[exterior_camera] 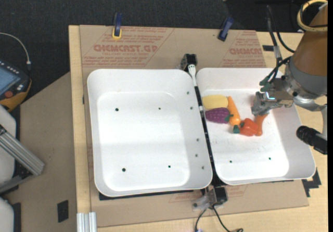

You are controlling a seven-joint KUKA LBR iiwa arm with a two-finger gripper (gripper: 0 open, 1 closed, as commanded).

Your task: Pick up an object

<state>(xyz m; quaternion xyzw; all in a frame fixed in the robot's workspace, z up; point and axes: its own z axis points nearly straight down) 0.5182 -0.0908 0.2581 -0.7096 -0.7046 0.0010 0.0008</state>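
Observation:
Four toy foods lie bunched in the right bin [255,160]. A yellow piece [214,101] sits at the upper left of the bunch. Just below it is a purple eggplant [218,115]. An orange carrot [233,112] lies along their right side. A red pepper [252,128] with a green stem sits at the lower right of the group. My gripper [260,109] reaches in from the right and hangs just above the red pepper's upper right edge. I cannot make out whether it touches the pepper.
The left bin [140,132] lies beside the right one, and a black divider [200,116] runs between them. Both rest on a cardboard sheet [156,43] held by blue clamps. A black cylinder [311,138] sticks out at the right bin's edge.

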